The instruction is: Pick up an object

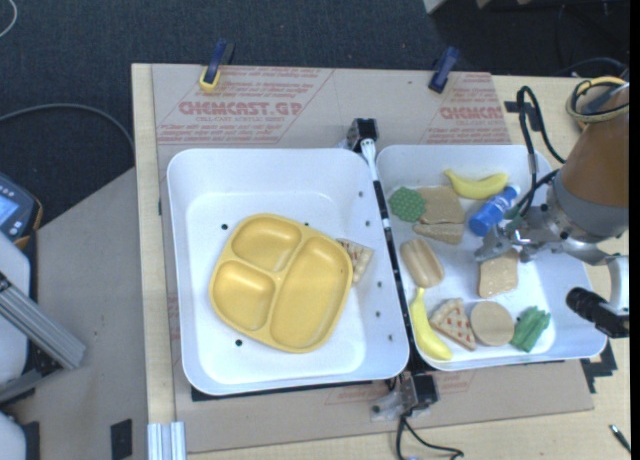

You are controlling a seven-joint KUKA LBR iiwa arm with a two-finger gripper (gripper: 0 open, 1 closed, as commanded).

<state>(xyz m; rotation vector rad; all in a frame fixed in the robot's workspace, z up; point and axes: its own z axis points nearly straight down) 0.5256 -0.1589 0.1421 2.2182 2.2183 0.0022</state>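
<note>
Fingers among bread slice — blue bottle

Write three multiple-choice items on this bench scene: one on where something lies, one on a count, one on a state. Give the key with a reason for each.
1. Where does the yellow divided plate lie?
A. in the left bin
B. in the right bin
C. on the brown board outside the bins

2. How many bananas are in the right bin?
A. none
B. one
C. two

3. How does the divided plate sit?
A. stacked on the toy food
B. flat, compartments facing up
C. flipped upside down

Key: 1 A, the plate rests on the floor of the left bin. 2 C, one banana lies near the far wall and another banana lies along the near left side. 3 B, its three compartments show from above.

The gripper hangs over the right bin, near the blue object.
</note>
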